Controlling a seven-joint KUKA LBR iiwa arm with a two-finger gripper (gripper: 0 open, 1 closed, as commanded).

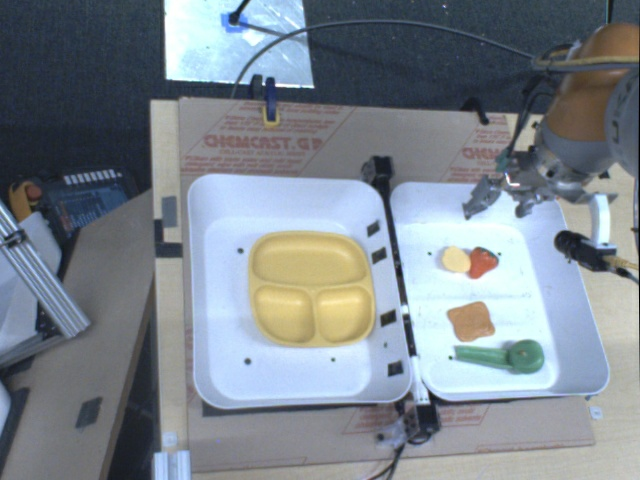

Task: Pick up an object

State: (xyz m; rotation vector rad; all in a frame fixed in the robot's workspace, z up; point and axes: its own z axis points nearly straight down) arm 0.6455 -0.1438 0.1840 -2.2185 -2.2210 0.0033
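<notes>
**Four small things wait in the right bin**

Nearest the front of the right bin (575, 313), one green scoop (503, 356) is seen lying flat. It has a round head and a thin handle that points toward the left bin (215, 268). It is judged to be hard, light and a bit smooth. The handle is thin, so it is best taken across the middle of the handle, where the fingers can close over it.

Just behind it, one flat brown piece (471, 320) is seen, shaped like toast. It looks thin and light. It lies low on the floor of the bin, so it is judged hard to pinch. Its two side edges are the best place to hold.

Farther back, one yellow round piece (456, 260) and one red piece (483, 262) are found side by side, touching. They look small, light and smooth, so a slip is likely. Because they touch, one may be pushed when the other is taken. The free outer sides are the best place to hold.

In the left bin, one yellow tray (308, 288) with three parts is seen.

At the far edge of the right bin, the gripper (508, 198) hangs above the bin. Its two fingers are spread apart and nothing is held between them.
</notes>
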